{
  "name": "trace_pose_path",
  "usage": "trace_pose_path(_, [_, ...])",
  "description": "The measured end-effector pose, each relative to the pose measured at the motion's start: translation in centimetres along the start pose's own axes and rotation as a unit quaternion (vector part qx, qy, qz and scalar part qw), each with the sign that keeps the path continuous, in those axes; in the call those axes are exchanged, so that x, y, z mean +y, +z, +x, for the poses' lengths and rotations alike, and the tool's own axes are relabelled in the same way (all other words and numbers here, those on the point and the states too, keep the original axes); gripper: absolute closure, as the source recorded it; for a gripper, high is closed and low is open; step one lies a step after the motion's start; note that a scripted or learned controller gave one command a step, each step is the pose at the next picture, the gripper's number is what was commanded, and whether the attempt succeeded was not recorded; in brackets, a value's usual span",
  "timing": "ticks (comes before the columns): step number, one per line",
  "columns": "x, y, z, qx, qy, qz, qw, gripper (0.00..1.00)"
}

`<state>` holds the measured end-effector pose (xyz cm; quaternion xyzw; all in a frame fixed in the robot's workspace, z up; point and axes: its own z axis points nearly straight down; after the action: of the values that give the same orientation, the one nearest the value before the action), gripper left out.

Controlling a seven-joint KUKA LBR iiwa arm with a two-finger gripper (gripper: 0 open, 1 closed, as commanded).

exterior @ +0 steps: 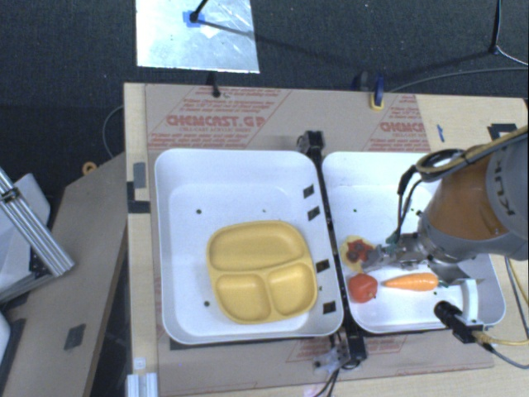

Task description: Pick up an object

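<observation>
gripper [369, 257] low in right bin [364, 190], beside tomato [362, 287], carrot [410, 283]

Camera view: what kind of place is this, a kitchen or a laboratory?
Probably a robot laboratory, not a kitchen: two white bins on a bench, toy food like a carrot, and loose cables on dark carpet.

The left white bin [178, 222] contains a yellow three-compartment tray [260, 270], lying flat slightly right of the bin's centre, with one large compartment toward the far side and two smaller compartments toward the near side. Both bins rest on a brown cardboard sheet [248, 114] bearing red printed lettering, and a black divider strip [325, 222] runs between the two bins. Beyond the far edge of the bench, a silver reflective square [194, 23] lies on the dark floor with a patch of blue tape [193, 18] on it, and an aluminium extrusion bar [33, 234] is located at the left.
</observation>
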<state>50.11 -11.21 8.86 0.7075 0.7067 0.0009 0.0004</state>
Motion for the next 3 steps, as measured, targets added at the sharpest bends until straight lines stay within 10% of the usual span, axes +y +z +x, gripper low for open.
trace_pose_path(1, [0.2, -1.3, 0.2, 0.001, -0.002, -0.002, 1.0, 1.0])
trace_pose_path(3, [0.8, -12.9, -0.3, -0.001, -0.002, -0.001, 1.0, 1.0])
